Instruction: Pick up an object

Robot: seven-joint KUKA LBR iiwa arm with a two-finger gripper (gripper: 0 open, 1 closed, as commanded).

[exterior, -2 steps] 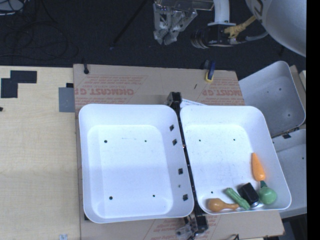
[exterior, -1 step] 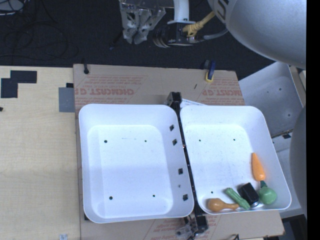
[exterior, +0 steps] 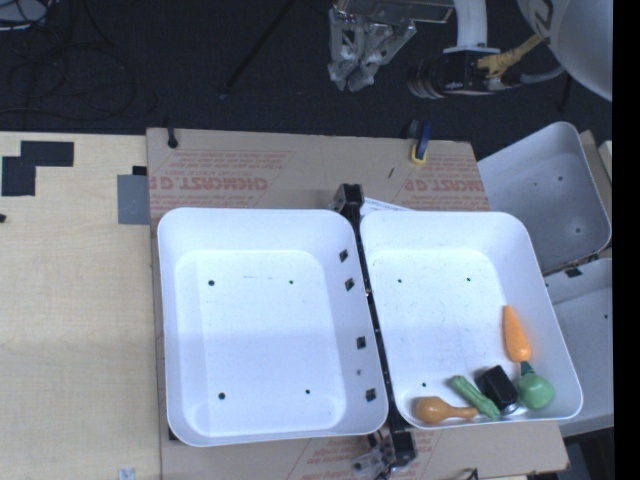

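The right bin (exterior: pixel 440 233) holds a small cluster in its near right corner. An orange carrot-shaped piece (exterior: pixel 516 335) lies along the right wall. Below it sit a green ball-like piece (exterior: pixel 537 390), a black block (exterior: pixel 497 388), a green stick (exterior: pixel 474 396) and an orange pear-shaped piece (exterior: pixel 440 409). My gripper (exterior: pixel 357 58) hangs high at the top of the view, beyond the far edge of the bench and well away from both bins, with nothing between its fingers.
The left bin (exterior: pixel 180 238) stands beside the right one, joined by a black clip strip (exterior: pixel 362 313). Both rest on a cardboard sheet (exterior: pixel 300 173). A blue and yellow clamp (exterior: pixel 421 142) sits at the cardboard's far edge. A grey panel (exterior: pixel 560 183) lies to the right.
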